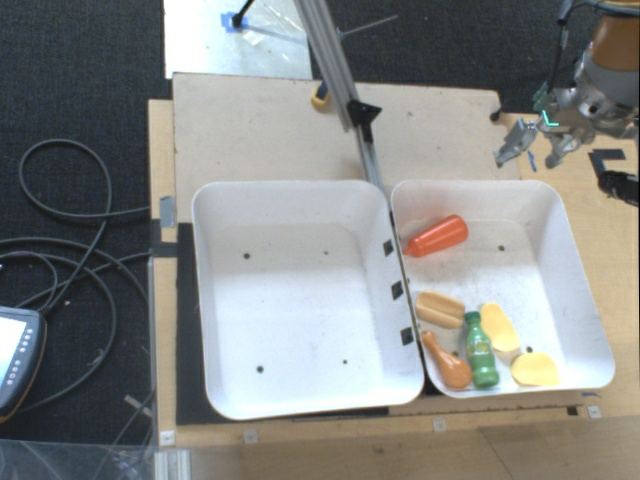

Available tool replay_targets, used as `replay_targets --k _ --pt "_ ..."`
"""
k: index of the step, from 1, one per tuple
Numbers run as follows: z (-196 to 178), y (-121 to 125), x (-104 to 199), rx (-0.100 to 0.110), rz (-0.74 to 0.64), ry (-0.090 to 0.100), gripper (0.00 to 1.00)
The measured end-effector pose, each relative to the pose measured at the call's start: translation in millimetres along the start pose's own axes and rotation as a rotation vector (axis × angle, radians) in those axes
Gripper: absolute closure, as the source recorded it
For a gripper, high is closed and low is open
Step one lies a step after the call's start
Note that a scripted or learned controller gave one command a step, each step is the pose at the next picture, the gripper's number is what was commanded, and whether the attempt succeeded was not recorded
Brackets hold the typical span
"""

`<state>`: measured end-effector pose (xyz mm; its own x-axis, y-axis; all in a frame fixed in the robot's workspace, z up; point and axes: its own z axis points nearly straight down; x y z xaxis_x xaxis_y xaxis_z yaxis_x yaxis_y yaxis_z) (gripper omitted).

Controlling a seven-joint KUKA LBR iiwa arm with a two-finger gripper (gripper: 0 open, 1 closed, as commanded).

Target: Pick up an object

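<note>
The pickable things all lay in the right-hand bin (575,268): an orange carrot-like piece (437,236) alone near its far left corner, and toward the near edge a cluster of a hot-dog bun (440,309), a chicken drumstick (446,360), a green bottle (480,349) and two yellow pieces (500,329) (536,370), touching or just beside one another. The left bin (215,298) sat alongside. The gripper (540,144) hung above the bench beyond the right bin's far rim, its two fingers spread apart with nothing between them. I judged this the approach step, with no grasp begun. The next move would call for swinging over one item and descending; the lone orange piece looked the easiest target.
</note>
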<state>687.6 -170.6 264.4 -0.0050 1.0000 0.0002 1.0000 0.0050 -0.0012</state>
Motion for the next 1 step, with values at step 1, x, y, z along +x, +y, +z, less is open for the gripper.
replay_targets --k 1 --pt "-2.6 0.6 0.1 -0.003 -0.002 -0.002 0.0"
